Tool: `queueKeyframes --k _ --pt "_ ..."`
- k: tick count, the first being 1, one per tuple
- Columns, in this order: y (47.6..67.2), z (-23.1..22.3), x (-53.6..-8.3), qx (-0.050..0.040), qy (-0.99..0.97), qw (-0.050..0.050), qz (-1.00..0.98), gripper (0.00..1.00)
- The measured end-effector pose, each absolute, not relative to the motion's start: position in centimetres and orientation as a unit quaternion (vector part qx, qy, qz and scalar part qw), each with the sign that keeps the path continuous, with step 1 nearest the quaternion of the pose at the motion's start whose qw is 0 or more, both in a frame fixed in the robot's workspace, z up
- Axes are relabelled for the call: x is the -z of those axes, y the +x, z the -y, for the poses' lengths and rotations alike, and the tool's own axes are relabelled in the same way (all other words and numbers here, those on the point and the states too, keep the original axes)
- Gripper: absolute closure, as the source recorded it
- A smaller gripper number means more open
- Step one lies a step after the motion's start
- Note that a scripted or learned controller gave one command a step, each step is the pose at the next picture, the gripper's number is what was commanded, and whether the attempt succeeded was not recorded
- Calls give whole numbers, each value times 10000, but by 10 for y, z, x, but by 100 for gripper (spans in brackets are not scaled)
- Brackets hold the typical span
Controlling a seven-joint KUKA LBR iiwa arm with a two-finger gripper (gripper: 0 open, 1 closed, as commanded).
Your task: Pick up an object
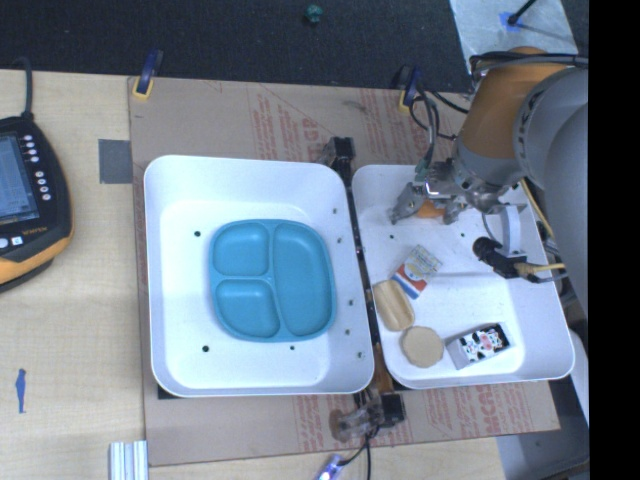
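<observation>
End effector [418,204] beside a small orange object [434,209] in right bin [530,313]

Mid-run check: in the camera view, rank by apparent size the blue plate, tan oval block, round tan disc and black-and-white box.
1. blue plate, by far the largest.
2. tan oval block, round tan disc and black-and-white box: roughly alike, too close to rank.

Right bin [535,313] near edge crowded: oval block [393,305], disc [422,346], box [481,343]; centre seemingly open.
</observation>
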State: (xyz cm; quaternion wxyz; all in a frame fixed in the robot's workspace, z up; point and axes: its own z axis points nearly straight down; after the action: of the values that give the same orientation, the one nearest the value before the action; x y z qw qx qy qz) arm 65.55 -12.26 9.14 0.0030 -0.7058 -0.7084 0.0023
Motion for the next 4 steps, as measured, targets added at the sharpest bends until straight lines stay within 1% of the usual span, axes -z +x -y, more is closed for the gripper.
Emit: queueKeyframes --k 1,2,3,4 --pt "556 199 -92 -20 -7063 10 7079 0" --pt "601 137 -92 -14 -7044 7 7098 0" --pt "656 138 -92 -4 -7061 10 7081 0" --pt "654 138 -101 -38 -7061 63 7081 100"
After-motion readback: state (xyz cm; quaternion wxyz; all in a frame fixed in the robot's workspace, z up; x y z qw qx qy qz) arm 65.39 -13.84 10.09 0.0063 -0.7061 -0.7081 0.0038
